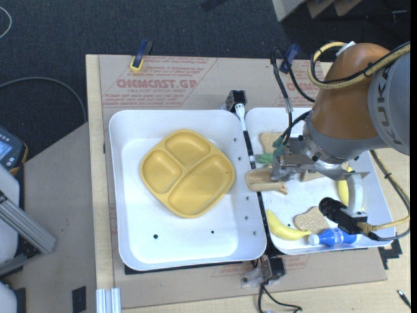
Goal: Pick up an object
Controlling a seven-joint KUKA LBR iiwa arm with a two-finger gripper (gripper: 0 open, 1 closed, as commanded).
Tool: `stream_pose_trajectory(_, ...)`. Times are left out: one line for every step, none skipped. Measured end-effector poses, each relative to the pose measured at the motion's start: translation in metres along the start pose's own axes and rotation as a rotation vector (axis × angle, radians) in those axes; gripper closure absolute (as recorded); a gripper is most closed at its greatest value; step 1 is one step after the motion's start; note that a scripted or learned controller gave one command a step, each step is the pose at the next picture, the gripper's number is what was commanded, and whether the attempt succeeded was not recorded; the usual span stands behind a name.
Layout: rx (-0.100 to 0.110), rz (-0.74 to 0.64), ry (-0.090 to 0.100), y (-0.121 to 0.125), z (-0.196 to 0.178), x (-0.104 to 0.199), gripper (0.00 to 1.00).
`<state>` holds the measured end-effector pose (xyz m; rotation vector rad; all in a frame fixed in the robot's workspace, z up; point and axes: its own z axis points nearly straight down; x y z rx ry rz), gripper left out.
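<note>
My gripper (281, 175) hangs over the left side of the right bin (260, 119), shut on the right end of a tan wooden piece (262, 181). That piece lies level, and its left end reaches out over the rim between the two bins. A small green thing (264, 156) sits just behind it, partly hidden by the gripper. At the bin's front lie a yellow banana (285, 229), a brown bread slice (311, 222) and a blue-and-white bottle (332, 238).
The left bin (195, 240) bears a yellow divided plate (187, 172) at its middle. A pale tan item (268, 140) lies at the back of the right bin and a second yellow piece (343, 192) to the right. The arm covers most of the right bin.
</note>
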<state>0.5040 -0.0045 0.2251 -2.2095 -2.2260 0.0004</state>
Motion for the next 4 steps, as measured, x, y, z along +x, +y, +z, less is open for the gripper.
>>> stream_pose_trajectory(-0.006,0.004,-0.003,0.004,-0.009,0.016,1.00)
stream_pose_trajectory(0.001,0.009,-0.003,-0.003,0.011,0.013,1.00)
stream_pose_trajectory(-0.007,0.006,-0.004,0.003,-0.008,0.021,1.00)
stream_pose_trajectory(-0.001,0.008,-0.003,-0.006,-0.008,0.016,1.00)
